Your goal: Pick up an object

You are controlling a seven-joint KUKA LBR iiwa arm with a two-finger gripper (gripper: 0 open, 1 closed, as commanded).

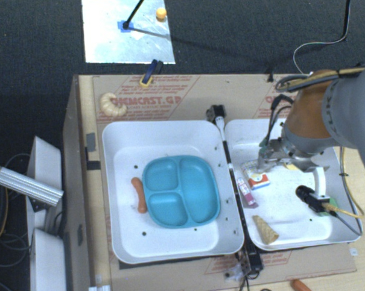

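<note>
Cardboard-topped bench [168,94] bearing two bins. Right bin [295,242]: gripper [263,163] low at its left side, above a red-and-white packet [259,181]; jaw state impossible to tell.

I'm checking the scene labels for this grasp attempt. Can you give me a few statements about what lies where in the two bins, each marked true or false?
1. The blue divided plastic plate lies in the left white bin. True.
2. The orange sausage-shaped toy lies inside one of the plate's compartments. False: it lies on the bin floor, beside the plate's left edge.
3. The tan cone-shaped object lies in the right white bin, near its front edge. True.
4. The end effector is over the left bin. False: it is over the right bin, near the small purple tube and the red and white packet.
</note>
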